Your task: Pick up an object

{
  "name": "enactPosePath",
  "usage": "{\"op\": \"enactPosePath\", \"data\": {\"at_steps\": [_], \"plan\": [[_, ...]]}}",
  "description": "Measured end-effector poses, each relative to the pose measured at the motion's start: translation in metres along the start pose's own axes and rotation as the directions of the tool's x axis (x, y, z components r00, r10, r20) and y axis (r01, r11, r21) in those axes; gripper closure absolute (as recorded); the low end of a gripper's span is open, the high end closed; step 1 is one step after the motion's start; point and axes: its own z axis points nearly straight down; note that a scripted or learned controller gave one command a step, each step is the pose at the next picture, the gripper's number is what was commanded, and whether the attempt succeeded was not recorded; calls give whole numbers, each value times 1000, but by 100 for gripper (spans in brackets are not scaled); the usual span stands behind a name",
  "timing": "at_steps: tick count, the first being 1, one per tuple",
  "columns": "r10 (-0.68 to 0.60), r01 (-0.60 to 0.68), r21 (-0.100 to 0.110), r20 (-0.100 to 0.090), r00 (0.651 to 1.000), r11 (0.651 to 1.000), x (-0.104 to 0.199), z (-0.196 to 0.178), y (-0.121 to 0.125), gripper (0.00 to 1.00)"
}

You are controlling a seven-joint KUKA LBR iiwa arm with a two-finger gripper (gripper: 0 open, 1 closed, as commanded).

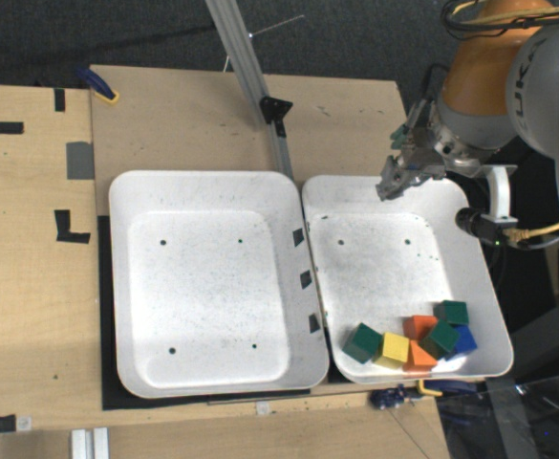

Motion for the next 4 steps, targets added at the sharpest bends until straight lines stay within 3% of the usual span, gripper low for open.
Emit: {"op": "enactPosePath", "data": {"at_steps": [1,4], "plan": [[-5,5,3,-1,1000,1000,52,0,-2,100],[-5,5,5,-1,1000,1000,192,30,-47,100]]}}
